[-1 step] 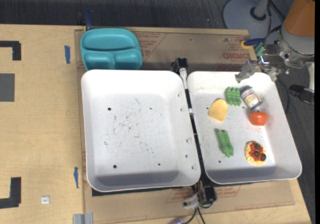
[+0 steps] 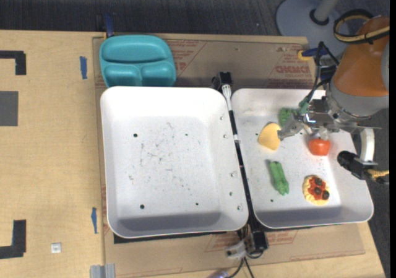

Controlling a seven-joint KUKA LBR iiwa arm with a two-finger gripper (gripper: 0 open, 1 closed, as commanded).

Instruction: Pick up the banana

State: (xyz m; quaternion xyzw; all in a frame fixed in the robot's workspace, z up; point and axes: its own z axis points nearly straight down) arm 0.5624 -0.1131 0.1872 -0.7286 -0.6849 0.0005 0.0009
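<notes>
The banana [image 2: 268,137] is a short yellow lump lying in the right bin [image 2: 359,208], near its left wall at about mid-height. My gripper [image 2: 292,127] hangs low over the bin just right of the banana, its tip close to the fruit's upper right edge. The view does not show the banana held. The grey wrist with its orange band [image 2: 365,66] rises behind it at the right.
A green item [image 2: 286,115] lies just above the gripper, and a red tomato [image 2: 319,146] sits under the wrist. A green pickle-like piece [image 2: 278,177] and a small pizza toy [image 2: 316,189] lie nearer the front. The left bin [image 2: 111,147] and a teal tray [image 2: 137,60] stand to the left.
</notes>
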